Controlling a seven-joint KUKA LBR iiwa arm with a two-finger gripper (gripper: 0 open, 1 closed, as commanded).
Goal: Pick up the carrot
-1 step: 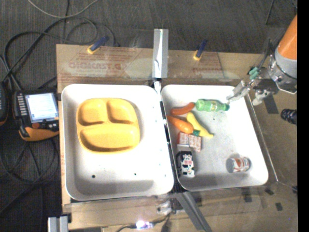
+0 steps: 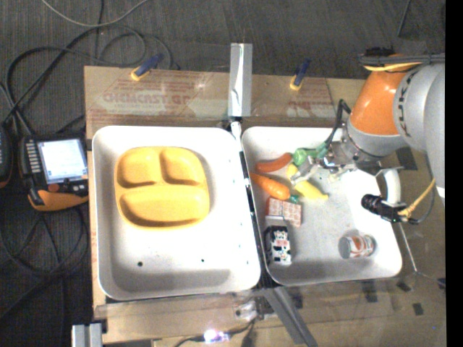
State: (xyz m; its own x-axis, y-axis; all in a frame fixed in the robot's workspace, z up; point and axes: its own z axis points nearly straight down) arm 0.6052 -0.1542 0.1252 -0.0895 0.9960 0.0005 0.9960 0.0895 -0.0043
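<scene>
Carrot [image 2: 273, 186] lies in the right white bin [image 2: 376, 266], near its left wall, tilted, with a sausage-like piece [image 2: 273, 165] just above it. A small box [image 2: 283, 210] sits just below the carrot, a toy car [image 2: 279, 244] lower still, and a can [image 2: 357, 246] to the right. The gripper [image 2: 312, 166] hovers beside the carrot's right end over yellow and green items; whether its fingers are apart or together cannot be told. A yellow tray [image 2: 163, 186] rests in the left bin [image 2: 181, 273].

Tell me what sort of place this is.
Likely a robotics lab grasping bench: a KUKA arm reaches over two white bins, one holding toy food like the carrot, and cables trail across carpet.
</scene>
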